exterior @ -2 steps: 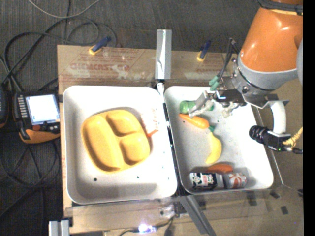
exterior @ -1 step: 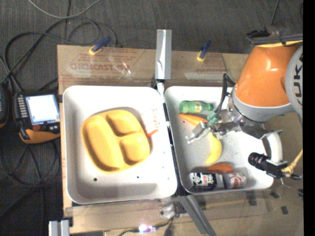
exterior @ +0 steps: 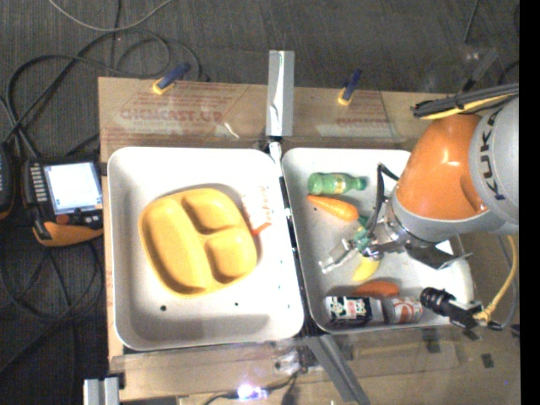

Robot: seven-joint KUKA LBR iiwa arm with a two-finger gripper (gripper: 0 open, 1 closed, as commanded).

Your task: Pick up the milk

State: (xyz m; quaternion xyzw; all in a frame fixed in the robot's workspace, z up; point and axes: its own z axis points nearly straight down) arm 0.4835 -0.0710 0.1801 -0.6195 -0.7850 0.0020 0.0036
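We log the gripper (exterior: 337, 258) low over the middle of the right bin (exterior: 295, 226), its two fingers apart and holding nothing, tips aimed toward the bin's left wall. We take the milk (exterior: 350, 310) to be the small dark carton with a white patterned label lying on its side against the near wall. It sits just beside the fingertips on the near side, so the coming move is a short shift toward the near wall and down. Its long axis runs left to right along that wall, roughly parallel to the fingers' reach; we judge a wrist turn may be needed to close across its short side.

Close neighbours: a can (exterior: 405, 310) touching its right end, a red pepper (exterior: 377, 288) and a lemon (exterior: 365, 268) just behind.

Writing: carton label unreadable; "KUKA" partly visible on the arm (exterior: 456, 180).
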